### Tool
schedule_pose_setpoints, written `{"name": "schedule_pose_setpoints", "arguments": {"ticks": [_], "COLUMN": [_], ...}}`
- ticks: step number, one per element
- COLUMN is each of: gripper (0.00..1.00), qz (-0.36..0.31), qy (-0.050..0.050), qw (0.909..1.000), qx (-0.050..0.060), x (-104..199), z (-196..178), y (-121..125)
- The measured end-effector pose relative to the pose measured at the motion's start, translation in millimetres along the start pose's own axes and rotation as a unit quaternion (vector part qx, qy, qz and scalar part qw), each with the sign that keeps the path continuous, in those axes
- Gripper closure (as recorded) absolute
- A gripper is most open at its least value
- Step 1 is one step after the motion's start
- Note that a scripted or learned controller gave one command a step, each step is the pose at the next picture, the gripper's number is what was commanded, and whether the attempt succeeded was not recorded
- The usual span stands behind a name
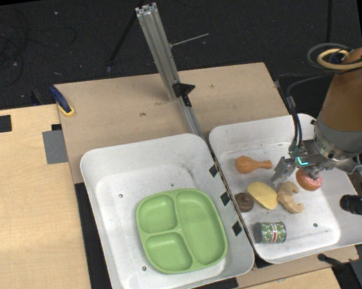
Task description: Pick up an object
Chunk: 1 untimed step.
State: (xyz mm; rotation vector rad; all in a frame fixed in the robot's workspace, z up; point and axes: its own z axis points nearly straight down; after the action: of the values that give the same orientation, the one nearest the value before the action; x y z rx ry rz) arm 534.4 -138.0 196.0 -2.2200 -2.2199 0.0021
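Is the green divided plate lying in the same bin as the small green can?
No, the green divided plate lies in the left bin, while the small green can lies in the right bin.

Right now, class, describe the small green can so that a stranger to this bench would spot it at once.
Start at the right-hand white bin, the one holding the heap of toy food. Look along its near edge, below the yellow piece and the brown round piece. There lies the small green can on its side, the one green, labelled cylinder among them.

Matt green plastic plate (180, 231)
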Motion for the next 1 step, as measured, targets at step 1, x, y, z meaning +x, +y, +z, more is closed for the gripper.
{"name": "schedule_pose_setpoints", "arguments": {"ticks": [1], "gripper": [0.00], "qz": [0.000], "qy": [0.000], "qw": [1.0000], "qx": [0.000], "x": [0.0], "z": [-0.4], "y": [0.3]}}
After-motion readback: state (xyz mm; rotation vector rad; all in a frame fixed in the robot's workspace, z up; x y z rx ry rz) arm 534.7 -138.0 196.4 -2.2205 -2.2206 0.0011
